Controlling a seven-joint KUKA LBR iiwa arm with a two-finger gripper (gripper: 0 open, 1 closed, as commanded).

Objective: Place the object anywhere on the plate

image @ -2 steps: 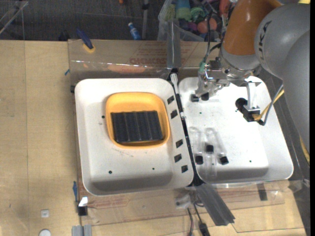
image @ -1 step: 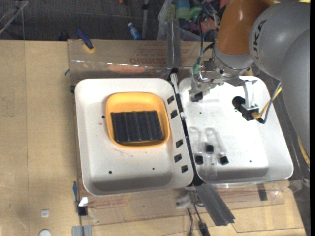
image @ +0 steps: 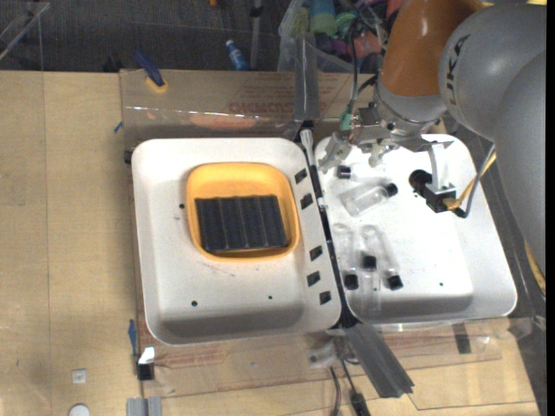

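Two white bins are seen side by side on the bench, and over the far edge of the right bin (image: 486, 258) the gripper (image: 375, 146) is held, in the upper right of the frame. Whether it is open or closed cannot be told, and nothing can be seen gripped in it. Just below it, in the upper part of the right bin, a clear plastic piece (image: 364, 198) lies on the white floor, hard to make out against it. Nearer the lower part of the same bin, several small clear blocks with black ends (image: 371, 263) are scattered close together. A black and yellow fitting (image: 434, 191) is seen right of the clear piece. The grey arm (image: 494, 68) with its orange band fills the upper right corner.

In the left bin (image: 165, 302) an orange plate (image: 238, 180) with rounded corners is set, and a dark ribbed rectangular slab (image: 241, 224) lies on it. Open white floor is left around the plate. A dark divider (image: 321, 232) runs between the bins.
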